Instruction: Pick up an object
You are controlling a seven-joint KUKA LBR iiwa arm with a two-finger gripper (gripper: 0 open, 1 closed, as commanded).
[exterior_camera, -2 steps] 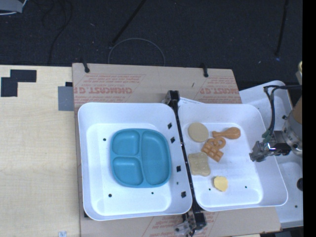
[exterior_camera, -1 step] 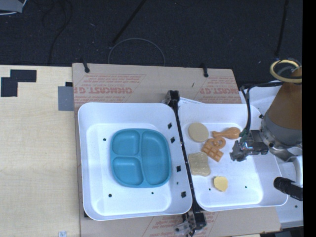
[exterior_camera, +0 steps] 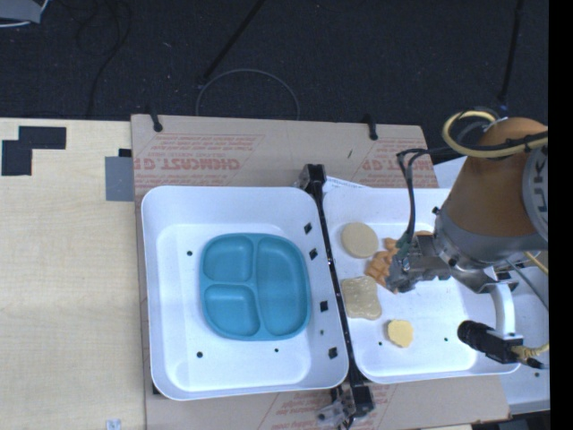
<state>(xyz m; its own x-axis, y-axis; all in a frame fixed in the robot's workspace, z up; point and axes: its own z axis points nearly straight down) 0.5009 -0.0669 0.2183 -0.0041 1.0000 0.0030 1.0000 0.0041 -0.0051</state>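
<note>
A pale wooden worktop (exterior_camera: 63, 258) is carrying a brown cardboard sheet (exterior_camera: 269, 155) with two shallow white bins sitting side by side on it. The left bin (exterior_camera: 170, 213) is holding a blue divided plate (exterior_camera: 254, 286). The right bin (exterior_camera: 439, 352) is holding a round beige disc (exterior_camera: 360, 239), a pale flat piece (exterior_camera: 363, 298), a small yellow piece (exterior_camera: 400, 333) and an orange object (exterior_camera: 381, 265). The gripper (exterior_camera: 403, 271) is hanging low just beside the orange object; whether it is gripping anything cannot be told from this view.
</note>
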